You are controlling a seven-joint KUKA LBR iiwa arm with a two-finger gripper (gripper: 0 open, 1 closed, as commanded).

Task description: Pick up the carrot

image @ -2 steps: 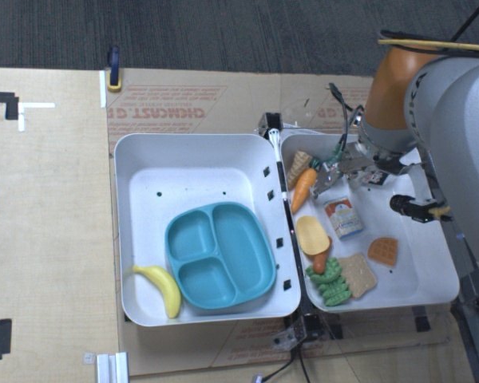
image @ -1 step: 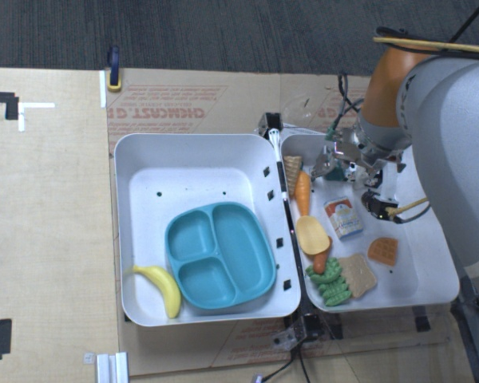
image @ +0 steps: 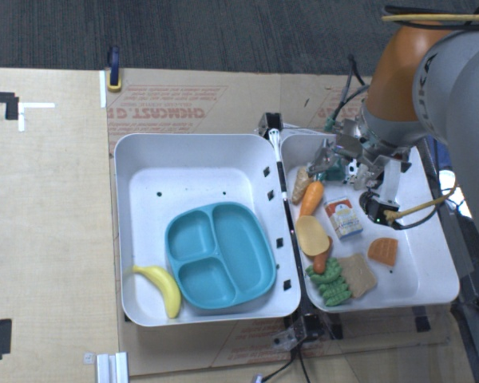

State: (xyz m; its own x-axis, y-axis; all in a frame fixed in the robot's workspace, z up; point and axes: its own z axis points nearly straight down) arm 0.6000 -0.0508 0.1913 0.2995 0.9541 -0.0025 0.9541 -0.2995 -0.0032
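While the carrot lies in the right bin beside a bread roll, the pincer hovers just above; whether it is clenched I cannot tell.

left bin: tray, banana left of it | right bin: carrot near left wall

The counter is pale wood on the left, with a sheet of brown cardboard printed in red lying across its middle and right. Two shallow white bins sit on the cardboard side by side, touching along their inner edges: the left bin and the right bin. A small blue and yellow clamp stands at the cardboard's far left corner. Black brackets are fixed to the wood near its left edge.
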